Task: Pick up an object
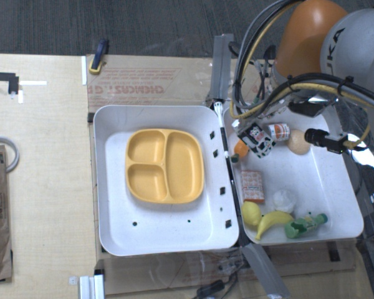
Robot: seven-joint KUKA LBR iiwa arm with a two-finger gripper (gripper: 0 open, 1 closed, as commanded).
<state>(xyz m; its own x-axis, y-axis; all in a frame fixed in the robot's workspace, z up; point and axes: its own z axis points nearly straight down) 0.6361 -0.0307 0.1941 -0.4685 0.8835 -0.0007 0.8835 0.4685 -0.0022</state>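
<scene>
My gripper hangs low over the far left part of the right bin, reaching in from the right. Just left of it lies a small orange fruit. A little can with a red label and a beige round object sit close on its right. Nearer the front lie a red and white box, a crumpled white item, a lemon, a banana and a green object. I see nothing held in the gripper.
The left bin holds a yellow divided plate. A ridge separates the two bins. Cables and hoses loop above the right bin's far edge. The arm's body covers the far right corner.
</scene>
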